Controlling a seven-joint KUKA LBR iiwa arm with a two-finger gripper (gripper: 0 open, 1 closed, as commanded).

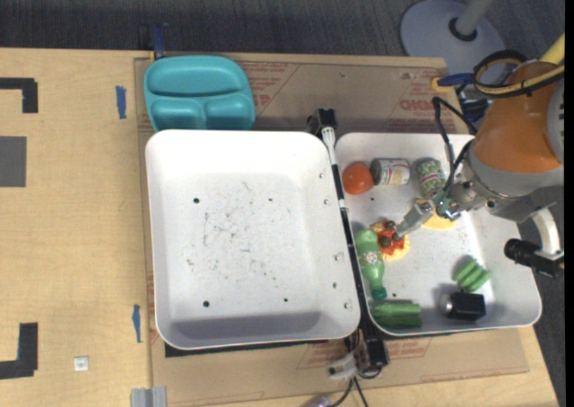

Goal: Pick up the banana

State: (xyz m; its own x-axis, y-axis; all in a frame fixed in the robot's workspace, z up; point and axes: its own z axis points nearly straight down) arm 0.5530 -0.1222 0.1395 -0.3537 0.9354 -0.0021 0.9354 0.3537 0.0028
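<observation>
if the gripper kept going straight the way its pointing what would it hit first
The gripper points down-left across the right bin. First in that line looks to be the small red and yellow toy, then the green bottle. Height above them is unclear, so it might pass over.

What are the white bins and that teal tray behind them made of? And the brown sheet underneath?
The white bins look like moulded plastic: smooth, matte, with rounded rims. The teal tray seems glossy plastic, judging by its soft sheen and moulded compartments. The brown sheet is probably cardboard, since it is flat, dull and carries red print.
</observation>
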